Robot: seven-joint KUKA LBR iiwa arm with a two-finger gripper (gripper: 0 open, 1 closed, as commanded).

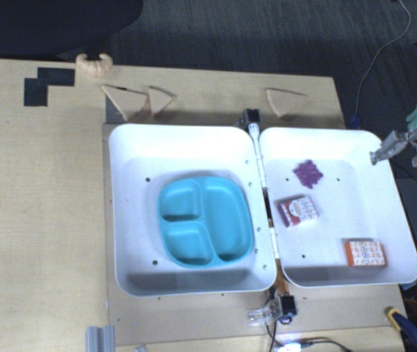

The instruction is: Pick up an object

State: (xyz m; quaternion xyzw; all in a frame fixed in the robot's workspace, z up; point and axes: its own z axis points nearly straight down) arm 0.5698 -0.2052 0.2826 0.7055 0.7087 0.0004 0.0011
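Picking: nothing held yet; task is grab any one obj, so the step in hand is choosing a target & lining up.
Gripper (399, 144): at far right edge, just outside the right bin's (385, 196) upper-right rim, hanging clear of contents. Too small/blurred to say how it's set, so can't tell.
Targets, right bin: purple clump (308, 172) upper middle; red-white packet (297, 211) near the divider, lying tilted; orange box (363, 253) near the front-right corner.
Left bin (131, 196): blue divided tray (205, 221) sits in the middle; broad & flat, prob a poor pick.
Best bet: red-white packet, since it sits apart from the others w/ bare floor all round.
How to: come down from above, centre over the packet, turn wrist so the pinch goes across its short side.
Watch: orange box is close to the bin wall, so less room there; purple clump looks soft & low, may slip.
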